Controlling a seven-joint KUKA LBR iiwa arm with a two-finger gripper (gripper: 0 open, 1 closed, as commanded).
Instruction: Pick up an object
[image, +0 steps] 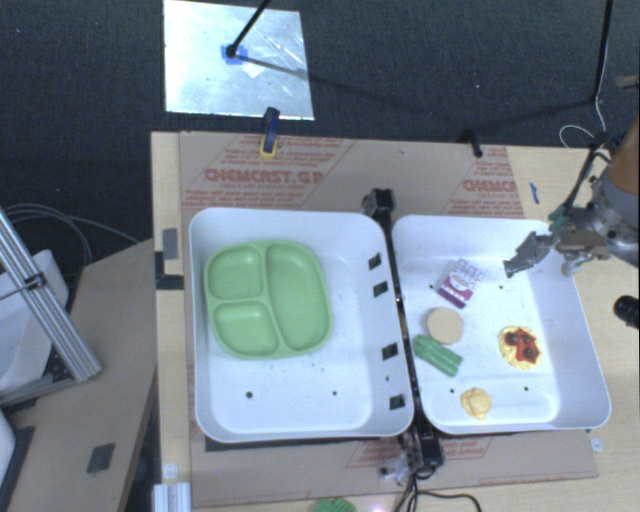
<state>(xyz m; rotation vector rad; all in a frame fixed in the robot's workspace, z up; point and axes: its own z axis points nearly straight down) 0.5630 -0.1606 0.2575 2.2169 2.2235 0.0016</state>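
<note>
Near edge of the bench: black cable ends (420, 462) at the gap between the two bins.

In the right white bin (585, 395), nearest corner area: a small yellow lumpy toy food piece (476, 402), alone on the floor of the bin. Just beyond it, to the left: a green pickle-like toy (437, 354), lying at a slant, touching or nearly touching a round tan disc (445, 325) on its far side. To the right of these, apart from them: a yellow toy with red topping (520, 345), flat on the bin floor. Further back: a purple-and-white packet (460, 282), tilted, close to the tan disc but not touching.

In the left white bin (300, 410): a green divided plate (268, 298) with three compartments, lying towards the far left of the bin. Between the bins: a row of black clips (385, 320) along the shared wall.

Over the far right part of the right bin: the gripper (540, 265), reaching in from the right on the grey arm (610, 225). Jaws spread apart, nothing between them; raised over bare bin floor, to the right of the packet and beyond the red-topped toy, touching none of the toys.

Beneath both bins: a cardboard sheet (300, 170) with red print. At its far edge: a yellow clamp (269, 135). Left of the bench: a slanted aluminium rail (45, 300).

Farthest back, on dark carpet (450, 60): a shiny silver sheet (270, 70) with a scrap of blue tape (233, 54).
</note>
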